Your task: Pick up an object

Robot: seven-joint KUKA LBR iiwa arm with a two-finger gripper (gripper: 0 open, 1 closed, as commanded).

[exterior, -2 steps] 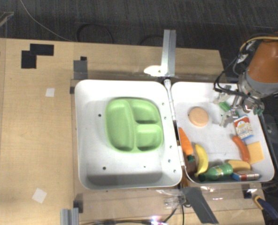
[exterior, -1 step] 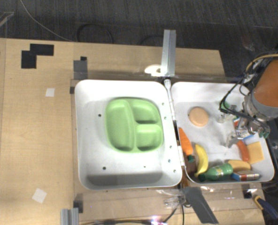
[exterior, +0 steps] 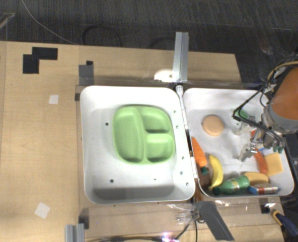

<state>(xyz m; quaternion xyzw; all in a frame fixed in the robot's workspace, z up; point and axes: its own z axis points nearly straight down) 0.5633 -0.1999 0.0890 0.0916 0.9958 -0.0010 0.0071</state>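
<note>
The right bin holds a round tan bun, an orange carrot, a banana, a green bottle, a yellow piece, a pale yellow cheese block and a small red-orange item. My gripper hangs low over the right half of this bin, just left of the red-orange item and the cheese block and above the yellow piece. I see nothing lifted in it. The arm's orange band is up at the right edge.
The left bin carries a green divided plate. A red-and-white marker lies along the right bin's front wall. A dark brown item sits by the banana. A metal post stands behind the divider between the bins.
</note>
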